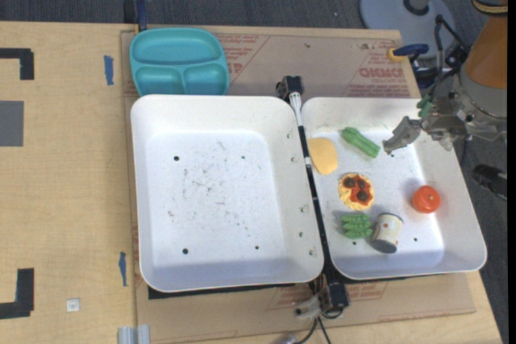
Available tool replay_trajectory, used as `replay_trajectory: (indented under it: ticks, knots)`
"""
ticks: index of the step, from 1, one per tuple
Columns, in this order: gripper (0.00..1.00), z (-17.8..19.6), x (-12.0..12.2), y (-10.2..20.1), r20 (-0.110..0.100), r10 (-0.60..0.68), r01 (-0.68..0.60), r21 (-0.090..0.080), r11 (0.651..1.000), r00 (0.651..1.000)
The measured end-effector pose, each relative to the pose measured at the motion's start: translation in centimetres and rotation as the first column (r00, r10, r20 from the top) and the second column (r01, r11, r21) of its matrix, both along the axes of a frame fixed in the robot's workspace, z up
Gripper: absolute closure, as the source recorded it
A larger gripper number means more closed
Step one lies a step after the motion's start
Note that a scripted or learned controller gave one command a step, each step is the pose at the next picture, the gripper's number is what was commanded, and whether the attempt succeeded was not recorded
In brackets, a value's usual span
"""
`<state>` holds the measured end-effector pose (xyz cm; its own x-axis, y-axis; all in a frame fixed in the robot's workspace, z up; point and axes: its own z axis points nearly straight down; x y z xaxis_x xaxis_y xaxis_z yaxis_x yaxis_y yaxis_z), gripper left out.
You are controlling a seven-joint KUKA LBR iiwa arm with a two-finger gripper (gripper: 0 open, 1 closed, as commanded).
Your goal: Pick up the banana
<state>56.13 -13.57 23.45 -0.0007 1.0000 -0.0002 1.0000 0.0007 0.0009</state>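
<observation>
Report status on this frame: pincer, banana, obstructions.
Pincer over right bin's far side, holding nothing. Banana lies against the bin's left wall. Green pepper sits between them.

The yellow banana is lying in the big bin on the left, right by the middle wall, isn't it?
Not quite. The camera view shows the banana in the right bin, not the left bin. It does lie right by the middle wall, near the pizza toy and the green pepper.
</observation>
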Motion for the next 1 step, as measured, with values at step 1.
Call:
replay_trajectory:
  ticks: [1]
  knots:
    - [0.0, -14.94, -1.93, 2.82, -0.002, 0.01, -0.01, 0.001, 1.0, 1.0]
